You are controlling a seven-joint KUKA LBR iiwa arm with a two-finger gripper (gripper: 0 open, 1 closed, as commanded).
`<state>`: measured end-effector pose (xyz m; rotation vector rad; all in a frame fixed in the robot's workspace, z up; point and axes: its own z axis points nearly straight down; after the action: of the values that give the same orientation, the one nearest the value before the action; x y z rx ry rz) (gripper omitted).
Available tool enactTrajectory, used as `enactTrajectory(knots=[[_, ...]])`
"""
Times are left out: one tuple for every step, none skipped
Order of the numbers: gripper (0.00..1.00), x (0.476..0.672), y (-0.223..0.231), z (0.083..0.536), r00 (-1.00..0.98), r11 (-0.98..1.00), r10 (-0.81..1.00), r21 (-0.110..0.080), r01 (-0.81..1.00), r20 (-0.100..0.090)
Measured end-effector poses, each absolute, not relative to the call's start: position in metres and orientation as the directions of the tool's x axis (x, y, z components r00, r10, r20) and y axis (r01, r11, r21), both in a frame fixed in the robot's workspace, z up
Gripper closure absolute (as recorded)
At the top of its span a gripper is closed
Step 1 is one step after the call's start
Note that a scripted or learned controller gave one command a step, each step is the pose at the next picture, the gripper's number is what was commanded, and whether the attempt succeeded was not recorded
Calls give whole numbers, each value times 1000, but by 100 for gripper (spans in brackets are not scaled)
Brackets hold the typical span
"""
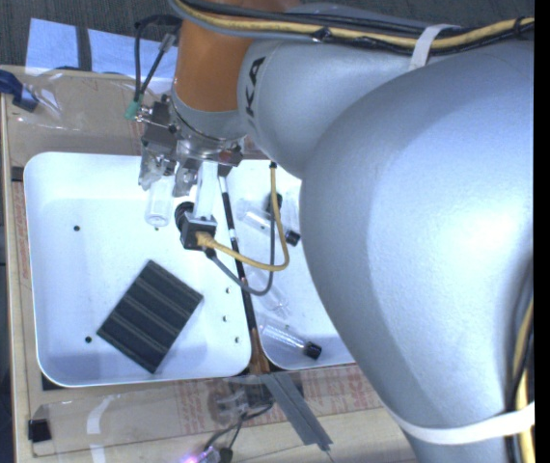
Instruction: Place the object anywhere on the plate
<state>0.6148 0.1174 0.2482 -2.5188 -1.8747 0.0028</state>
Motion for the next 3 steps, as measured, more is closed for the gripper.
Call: enactTrajectory(knots=[[100,656,147,275,-338,338,941,0,941,-1],[100,592,160,176,-390,390,921,-8,921,1],[100,580,155,379,-656,656,755,0,755,-2]])
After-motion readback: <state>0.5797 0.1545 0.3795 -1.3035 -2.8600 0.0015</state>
